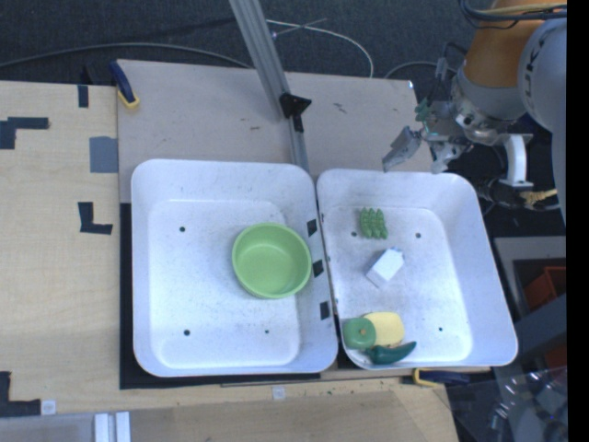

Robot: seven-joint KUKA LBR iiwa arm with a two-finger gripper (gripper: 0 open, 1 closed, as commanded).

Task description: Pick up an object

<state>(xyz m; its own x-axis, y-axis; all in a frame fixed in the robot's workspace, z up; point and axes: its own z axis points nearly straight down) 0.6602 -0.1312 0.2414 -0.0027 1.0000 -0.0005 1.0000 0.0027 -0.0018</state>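
Green bowl (pixel 271 261) sits in the left bin (pixel 156 191). The right bin (pixel 483 274) holds a little green block (pixel 372 222) near the top, a white block (pixel 386 266) in the middle, and a yellow and green toy (pixel 379 335) at the bottom. The claw (pixel 419 150) hangs spread and holding nothing above the right bin's top edge

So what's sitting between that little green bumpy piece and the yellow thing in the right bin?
A small white block lies between the green bumpy piece and the yellow thing, in the camera view.
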